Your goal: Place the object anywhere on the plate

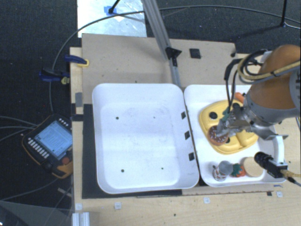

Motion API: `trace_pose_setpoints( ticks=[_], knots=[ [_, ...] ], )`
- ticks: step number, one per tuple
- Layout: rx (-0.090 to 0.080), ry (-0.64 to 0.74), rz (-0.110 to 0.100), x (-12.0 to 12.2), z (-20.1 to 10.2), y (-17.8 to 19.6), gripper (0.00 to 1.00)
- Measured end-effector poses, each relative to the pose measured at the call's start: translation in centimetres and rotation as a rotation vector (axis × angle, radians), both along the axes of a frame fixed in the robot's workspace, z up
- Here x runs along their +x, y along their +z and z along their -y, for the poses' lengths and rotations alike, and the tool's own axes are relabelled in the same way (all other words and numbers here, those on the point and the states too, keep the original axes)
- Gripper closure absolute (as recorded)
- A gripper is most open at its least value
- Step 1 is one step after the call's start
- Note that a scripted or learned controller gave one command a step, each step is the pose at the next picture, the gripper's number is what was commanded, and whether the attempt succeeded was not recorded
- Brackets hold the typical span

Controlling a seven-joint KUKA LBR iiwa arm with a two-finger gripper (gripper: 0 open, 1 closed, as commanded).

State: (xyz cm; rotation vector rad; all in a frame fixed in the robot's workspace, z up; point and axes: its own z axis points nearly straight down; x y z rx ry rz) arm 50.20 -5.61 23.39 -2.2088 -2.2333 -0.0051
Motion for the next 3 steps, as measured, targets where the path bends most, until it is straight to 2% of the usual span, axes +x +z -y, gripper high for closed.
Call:
trace_pose_setpoints(
  ticks=[1, 3],
  knots=[
    [0.000, 0.001, 0.001, 1.1, -6.0, 0.3, 1.00],
    [0.001, 0.001, -0.001, 1.6, -17.8, -1.3, 1.00]
  ],
)
